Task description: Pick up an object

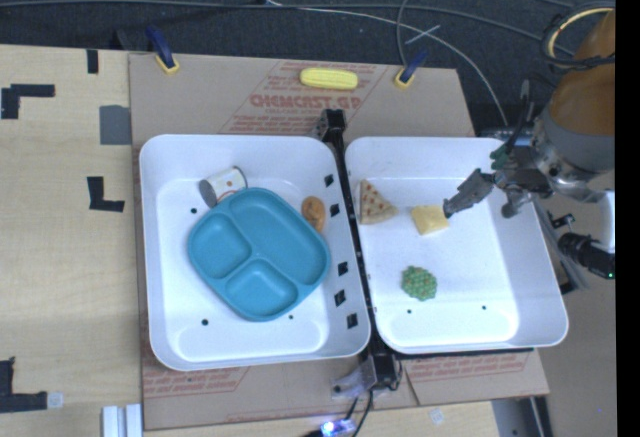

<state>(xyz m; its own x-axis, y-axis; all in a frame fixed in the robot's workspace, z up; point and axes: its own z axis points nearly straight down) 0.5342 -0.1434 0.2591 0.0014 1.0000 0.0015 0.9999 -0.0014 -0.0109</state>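
Lying flat in the right bin, pale yellow cheese wedge, blocky, long axis running left-right, narrower end toward the tool, dark fingers spread apart and grasping nothing, just beside its upper right corner.

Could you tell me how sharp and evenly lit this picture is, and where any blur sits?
Camera view: soft, even light, only faint shadows inside the bins; no strong glare on the white plastic; the blue tray and broccoli read clearly though somewhat grainy; the arm at right looks blurred, and the gripper is too smeared to read.
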